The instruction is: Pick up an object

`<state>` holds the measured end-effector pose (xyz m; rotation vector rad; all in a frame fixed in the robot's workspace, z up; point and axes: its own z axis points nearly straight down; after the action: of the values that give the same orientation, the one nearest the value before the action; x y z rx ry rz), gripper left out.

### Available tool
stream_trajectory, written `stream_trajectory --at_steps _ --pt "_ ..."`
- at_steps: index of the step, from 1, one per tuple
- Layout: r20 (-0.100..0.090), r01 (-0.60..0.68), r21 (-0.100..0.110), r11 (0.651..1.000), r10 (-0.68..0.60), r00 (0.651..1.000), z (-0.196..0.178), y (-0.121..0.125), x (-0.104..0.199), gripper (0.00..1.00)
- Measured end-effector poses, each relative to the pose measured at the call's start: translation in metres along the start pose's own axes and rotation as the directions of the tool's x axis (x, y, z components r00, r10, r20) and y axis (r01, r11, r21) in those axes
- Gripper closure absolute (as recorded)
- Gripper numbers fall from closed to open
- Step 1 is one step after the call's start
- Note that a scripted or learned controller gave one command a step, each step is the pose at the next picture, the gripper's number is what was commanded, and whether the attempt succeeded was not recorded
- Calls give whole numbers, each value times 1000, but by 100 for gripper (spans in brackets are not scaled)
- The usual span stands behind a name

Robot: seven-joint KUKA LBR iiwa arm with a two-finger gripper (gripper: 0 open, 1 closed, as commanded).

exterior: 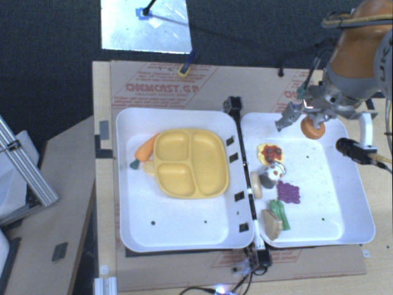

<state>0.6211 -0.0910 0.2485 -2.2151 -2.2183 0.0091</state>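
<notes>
Reaching in from the right, the grey arm (362, 35) bends down over the back of the right bin (353, 226), its orange band uppermost; going left to right, the left bin (132, 226) holds a yellow divided plate (187, 163) at its middle, with a toy carrot (145, 147) touching the plate's left rim and bare floor along the front; the right bin crowds its toys along the left wall, a pizza slice (269, 152), a grey-and-white piece (271, 174), purple grapes (288, 193) and a green-and-tan piece (274, 218), leaving the middle and right floor open; the gripper (302, 115) hangs near the back wall, an orange round object (313, 129) just below it; whether the fingers grasp it cannot be told.
</notes>
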Motion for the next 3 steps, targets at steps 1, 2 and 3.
stream_trajectory --at_steps 1,2,3 --pt "1 2 -10 1000 -2 1000 -6 2 0 0" --pt "0 4 -6 1000 -4 1000 52 8 7 0" --pt "0 -1 -5 1000 1 1000 105 11 -3 0"
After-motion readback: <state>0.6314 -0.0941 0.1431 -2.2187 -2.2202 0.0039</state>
